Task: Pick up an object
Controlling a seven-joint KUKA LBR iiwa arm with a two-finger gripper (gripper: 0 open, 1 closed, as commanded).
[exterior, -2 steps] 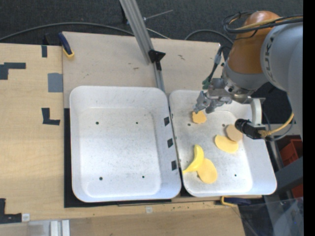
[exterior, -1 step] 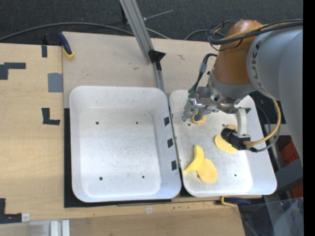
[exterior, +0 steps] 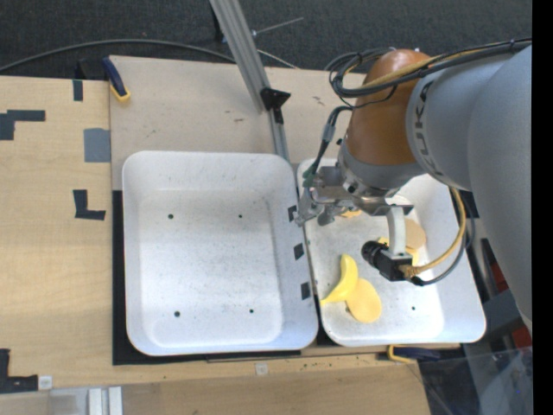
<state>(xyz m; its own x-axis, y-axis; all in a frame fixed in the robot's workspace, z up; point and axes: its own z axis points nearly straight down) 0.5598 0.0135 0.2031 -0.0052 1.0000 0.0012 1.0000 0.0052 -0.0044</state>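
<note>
1. The grey two-finger gripper sits low over the far-left corner of the right shallow white bin; can't tell how it's set.
2. A floppy yellow banana-shaped object lies just nearer, untouched.
3. The left shallow white bin is alongside.

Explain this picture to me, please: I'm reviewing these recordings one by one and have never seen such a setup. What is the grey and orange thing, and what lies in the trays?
The big grey shape with the orange band is a robot arm, reaching in from the right. The camera sits fixed above the bench, looking down at a slant. Two shallow white bins lie side by side: the left bin and the right bin. The arm hangs over the right bin, with its tool near that bin's upper left corner. In the right bin lies a yellow object; a pale one peeks out beside the arm. Whether the tool holds anything cannot be made out.
</note>
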